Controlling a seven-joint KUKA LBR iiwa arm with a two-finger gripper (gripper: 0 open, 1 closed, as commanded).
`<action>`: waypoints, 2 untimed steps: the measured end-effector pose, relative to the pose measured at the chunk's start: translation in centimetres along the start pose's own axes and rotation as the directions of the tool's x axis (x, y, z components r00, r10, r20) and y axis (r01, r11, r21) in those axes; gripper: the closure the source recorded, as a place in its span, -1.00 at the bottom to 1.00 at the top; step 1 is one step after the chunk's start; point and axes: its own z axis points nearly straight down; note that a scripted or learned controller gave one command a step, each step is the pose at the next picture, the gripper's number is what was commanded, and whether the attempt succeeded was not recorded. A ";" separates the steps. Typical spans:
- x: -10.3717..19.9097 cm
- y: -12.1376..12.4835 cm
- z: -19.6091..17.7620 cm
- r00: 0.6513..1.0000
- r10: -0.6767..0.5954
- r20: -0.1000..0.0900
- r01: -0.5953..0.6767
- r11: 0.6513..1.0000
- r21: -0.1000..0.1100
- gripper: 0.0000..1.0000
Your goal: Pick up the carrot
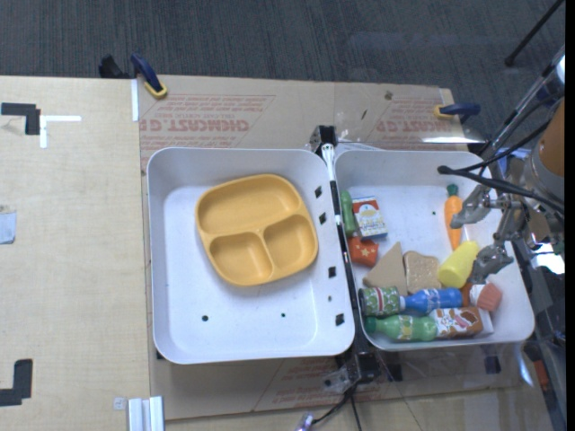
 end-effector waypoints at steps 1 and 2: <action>-5.2 -2.5 9.6 0.979 0.203 -0.002 -0.203 0.979 0.000 -1.00; -9.8 -6.9 16.0 0.973 0.231 0.002 -0.231 0.973 0.000 -1.00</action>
